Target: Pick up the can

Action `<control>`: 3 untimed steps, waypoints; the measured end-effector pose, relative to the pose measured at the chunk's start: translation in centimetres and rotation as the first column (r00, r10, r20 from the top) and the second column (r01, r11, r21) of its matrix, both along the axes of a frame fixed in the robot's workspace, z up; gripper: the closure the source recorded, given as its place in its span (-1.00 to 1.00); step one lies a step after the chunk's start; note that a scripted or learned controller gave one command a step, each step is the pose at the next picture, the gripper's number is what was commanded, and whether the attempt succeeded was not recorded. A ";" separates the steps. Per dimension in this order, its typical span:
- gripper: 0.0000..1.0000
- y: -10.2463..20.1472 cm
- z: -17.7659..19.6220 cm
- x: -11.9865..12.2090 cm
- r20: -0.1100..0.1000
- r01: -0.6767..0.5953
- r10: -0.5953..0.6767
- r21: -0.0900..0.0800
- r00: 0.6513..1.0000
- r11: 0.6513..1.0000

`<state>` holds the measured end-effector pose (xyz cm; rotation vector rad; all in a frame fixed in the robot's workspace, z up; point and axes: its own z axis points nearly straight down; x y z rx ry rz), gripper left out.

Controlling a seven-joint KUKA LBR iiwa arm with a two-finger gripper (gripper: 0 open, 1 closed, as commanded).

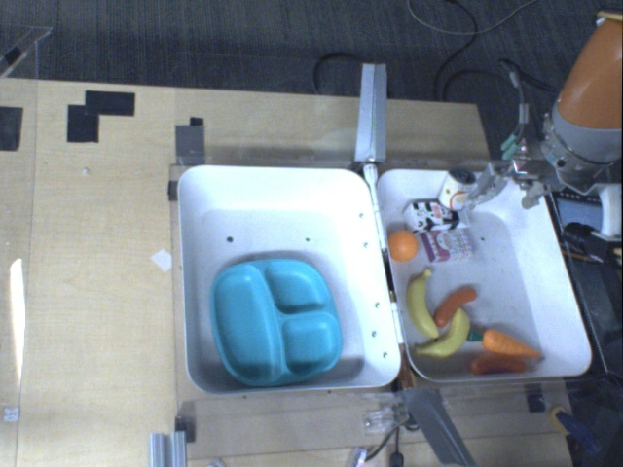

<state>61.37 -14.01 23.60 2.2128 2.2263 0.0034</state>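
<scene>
The gripper hung just above-right of the can, touching nothing, couldn't tell its finger state tbh.

Even overhead light, soft shadows in bins; slight blur overall, glare streak on bench at left.

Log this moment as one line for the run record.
arm over right bin's far edge | pincer above can | can lying in bin, not held | blue tray in left bin
</scene>
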 end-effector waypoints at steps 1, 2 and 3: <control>-1.00 2.1 -14.2 -0.6 0.001 0.031 -0.031 0.000 1.000 1.000; -1.00 1.0 -15.0 3.8 -0.064 0.095 -0.095 0.006 0.993 0.995; -1.00 -0.4 -14.8 1.1 0.005 -0.186 0.186 -0.003 0.983 0.983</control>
